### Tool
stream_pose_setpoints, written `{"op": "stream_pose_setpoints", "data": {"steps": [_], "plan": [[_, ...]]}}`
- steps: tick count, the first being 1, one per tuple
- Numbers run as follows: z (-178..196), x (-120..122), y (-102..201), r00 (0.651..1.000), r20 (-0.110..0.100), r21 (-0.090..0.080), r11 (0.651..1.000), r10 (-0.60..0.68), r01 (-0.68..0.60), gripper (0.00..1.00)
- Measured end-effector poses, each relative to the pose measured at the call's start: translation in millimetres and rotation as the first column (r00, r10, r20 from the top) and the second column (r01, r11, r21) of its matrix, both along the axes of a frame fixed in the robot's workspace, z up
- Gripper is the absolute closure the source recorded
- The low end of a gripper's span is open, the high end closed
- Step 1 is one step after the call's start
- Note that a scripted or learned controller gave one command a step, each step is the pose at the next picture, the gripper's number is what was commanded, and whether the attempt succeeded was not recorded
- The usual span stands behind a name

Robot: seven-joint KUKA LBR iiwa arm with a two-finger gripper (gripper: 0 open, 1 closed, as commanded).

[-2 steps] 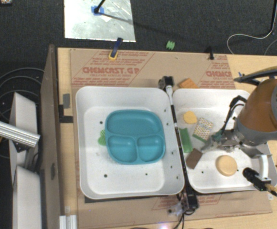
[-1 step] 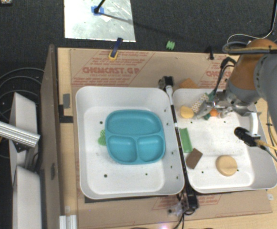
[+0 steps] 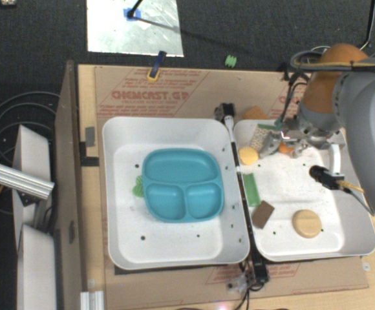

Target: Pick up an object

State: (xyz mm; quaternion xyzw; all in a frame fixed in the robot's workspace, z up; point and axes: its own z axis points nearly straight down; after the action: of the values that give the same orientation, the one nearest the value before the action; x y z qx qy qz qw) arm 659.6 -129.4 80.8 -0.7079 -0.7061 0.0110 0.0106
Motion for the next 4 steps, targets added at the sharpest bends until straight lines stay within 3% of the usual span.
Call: {"op": "stream_pose_setpoints", "data": {"steps": [2, 3, 4], "plan": [[-1, 2, -33, 1.0, -0.003, 0.013, 1.0, -0.001, 0.001, 0.0], [39, 9, -65, 0.999, 0.033, -0.001, 1.0, 0.002, -0.002, 0.0], [52, 11, -64, 0.999, 0.035, 0.0, 1.0, 0.007, -0.007, 1.0]]}}
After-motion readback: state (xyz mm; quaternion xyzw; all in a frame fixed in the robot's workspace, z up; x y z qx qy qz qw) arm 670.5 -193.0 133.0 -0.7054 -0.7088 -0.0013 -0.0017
